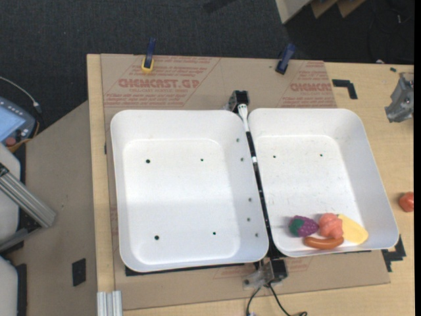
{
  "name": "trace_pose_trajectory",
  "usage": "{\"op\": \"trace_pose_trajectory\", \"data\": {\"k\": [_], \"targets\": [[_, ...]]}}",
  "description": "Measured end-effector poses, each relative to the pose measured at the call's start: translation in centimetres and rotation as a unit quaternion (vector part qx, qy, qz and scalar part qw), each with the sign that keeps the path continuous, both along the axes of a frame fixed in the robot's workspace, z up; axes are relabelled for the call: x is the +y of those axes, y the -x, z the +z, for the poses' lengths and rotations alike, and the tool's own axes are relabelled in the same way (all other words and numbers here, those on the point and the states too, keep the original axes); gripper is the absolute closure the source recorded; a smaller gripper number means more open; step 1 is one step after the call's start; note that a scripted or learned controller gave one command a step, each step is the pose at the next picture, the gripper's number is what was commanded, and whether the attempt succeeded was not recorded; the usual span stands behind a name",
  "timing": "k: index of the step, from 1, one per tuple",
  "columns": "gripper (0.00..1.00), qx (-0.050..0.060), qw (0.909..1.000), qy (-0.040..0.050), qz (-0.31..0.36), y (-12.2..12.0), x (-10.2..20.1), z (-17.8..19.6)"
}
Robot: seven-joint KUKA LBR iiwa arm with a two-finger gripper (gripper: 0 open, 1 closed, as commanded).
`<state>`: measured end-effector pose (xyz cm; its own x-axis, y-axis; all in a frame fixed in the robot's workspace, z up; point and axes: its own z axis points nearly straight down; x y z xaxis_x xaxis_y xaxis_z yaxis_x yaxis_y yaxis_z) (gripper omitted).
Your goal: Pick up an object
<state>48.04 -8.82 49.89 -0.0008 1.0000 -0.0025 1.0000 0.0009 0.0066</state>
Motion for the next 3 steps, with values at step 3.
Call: {"op": "trace_pose_trajectory", "data": {"k": [3], "targets": [[1.0,0.007,1.0,-0.0015,0.001,0.1,14.4,-15.0]]}}
